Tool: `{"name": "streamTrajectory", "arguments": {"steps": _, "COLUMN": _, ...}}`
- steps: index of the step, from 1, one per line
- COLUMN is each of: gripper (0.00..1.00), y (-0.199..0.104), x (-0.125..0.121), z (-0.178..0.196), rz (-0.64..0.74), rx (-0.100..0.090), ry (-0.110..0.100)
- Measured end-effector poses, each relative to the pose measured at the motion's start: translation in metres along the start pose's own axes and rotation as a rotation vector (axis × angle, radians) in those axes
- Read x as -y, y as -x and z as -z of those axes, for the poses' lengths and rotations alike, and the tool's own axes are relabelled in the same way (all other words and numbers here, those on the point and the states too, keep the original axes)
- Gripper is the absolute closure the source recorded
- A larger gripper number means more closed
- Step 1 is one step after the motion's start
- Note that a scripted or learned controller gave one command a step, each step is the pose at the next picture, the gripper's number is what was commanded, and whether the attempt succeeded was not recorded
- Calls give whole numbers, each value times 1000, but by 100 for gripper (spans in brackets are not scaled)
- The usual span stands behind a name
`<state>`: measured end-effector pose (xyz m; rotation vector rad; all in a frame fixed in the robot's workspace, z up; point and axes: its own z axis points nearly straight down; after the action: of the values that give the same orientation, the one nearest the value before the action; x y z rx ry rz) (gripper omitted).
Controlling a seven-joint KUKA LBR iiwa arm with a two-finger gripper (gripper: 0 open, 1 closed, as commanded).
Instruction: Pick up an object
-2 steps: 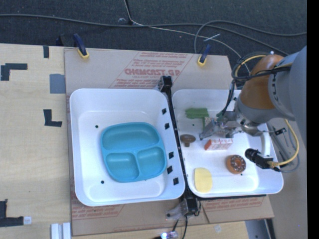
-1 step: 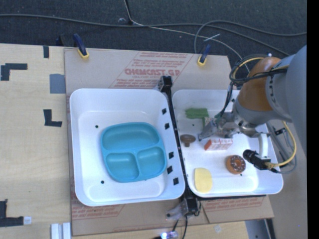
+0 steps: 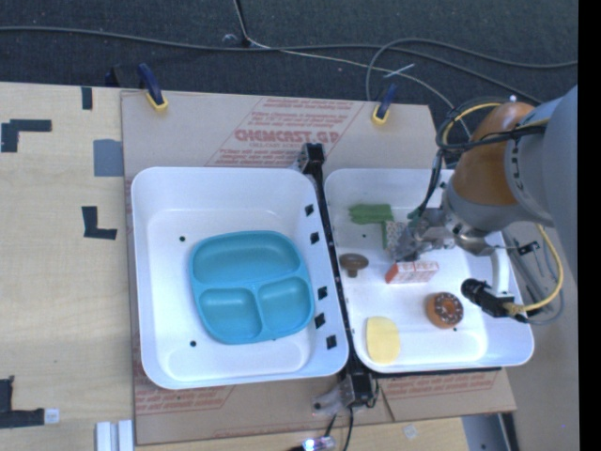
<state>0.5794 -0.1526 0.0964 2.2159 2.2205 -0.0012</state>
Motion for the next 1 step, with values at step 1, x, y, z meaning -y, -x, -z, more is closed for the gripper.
{"name": "streamTrajectory", "arguments": {"steps": 1, "gripper": 100, "y": -2, "x": -3, "z": 62, "rz": 0, "rx": -3, "ry": 0}}
